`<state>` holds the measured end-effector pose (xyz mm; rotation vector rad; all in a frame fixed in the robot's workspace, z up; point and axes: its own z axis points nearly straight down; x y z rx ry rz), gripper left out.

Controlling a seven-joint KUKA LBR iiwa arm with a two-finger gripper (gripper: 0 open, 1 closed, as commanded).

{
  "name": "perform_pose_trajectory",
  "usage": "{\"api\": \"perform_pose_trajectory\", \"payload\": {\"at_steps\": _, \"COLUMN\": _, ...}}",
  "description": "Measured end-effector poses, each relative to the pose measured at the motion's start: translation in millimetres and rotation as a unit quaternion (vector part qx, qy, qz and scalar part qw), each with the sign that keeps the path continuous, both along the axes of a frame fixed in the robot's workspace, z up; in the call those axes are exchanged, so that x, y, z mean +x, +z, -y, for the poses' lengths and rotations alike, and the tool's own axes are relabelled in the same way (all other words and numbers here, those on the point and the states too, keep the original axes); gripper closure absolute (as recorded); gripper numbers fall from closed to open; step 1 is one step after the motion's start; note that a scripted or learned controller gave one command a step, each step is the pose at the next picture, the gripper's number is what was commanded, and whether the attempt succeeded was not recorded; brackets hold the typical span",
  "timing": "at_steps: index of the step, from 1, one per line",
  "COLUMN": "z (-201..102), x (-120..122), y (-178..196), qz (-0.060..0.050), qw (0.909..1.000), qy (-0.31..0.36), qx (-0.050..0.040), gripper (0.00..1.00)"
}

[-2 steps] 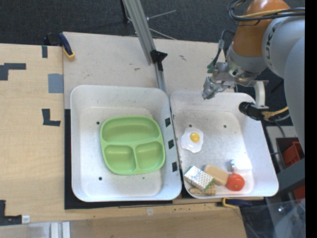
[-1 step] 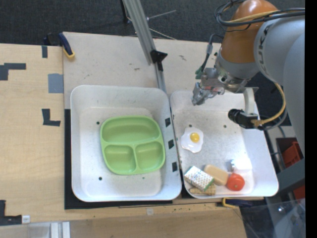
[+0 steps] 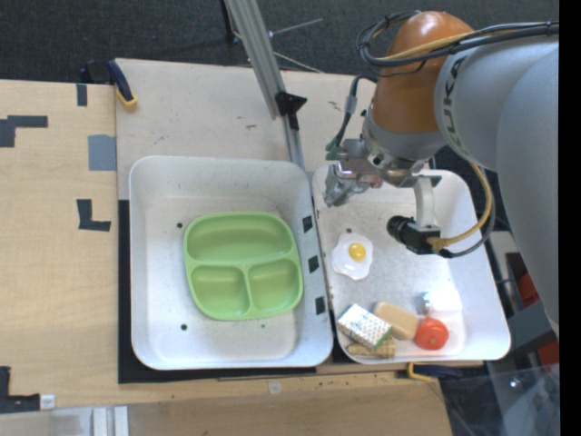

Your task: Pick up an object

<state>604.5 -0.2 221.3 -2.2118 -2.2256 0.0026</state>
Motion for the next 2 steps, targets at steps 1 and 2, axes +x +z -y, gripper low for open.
{"api": "perform_pose_trajectory", "payload": {"at_steps": 1, "z": -36, "x": -37, "y": 8, "qz": 0.000, "qw": 1.0000, "qy": 0.000, "qx": -0.0001, "gripper": 1.00}}
{"api": "perform_pose_trajectory", "payload": {"at_steps": 2, "z": -90, "x": -72, "y": 4, "qz": -0.001, "qw": 1.0000, "qy": 0.000, "qx": -0.0002, "gripper": 1.00}}
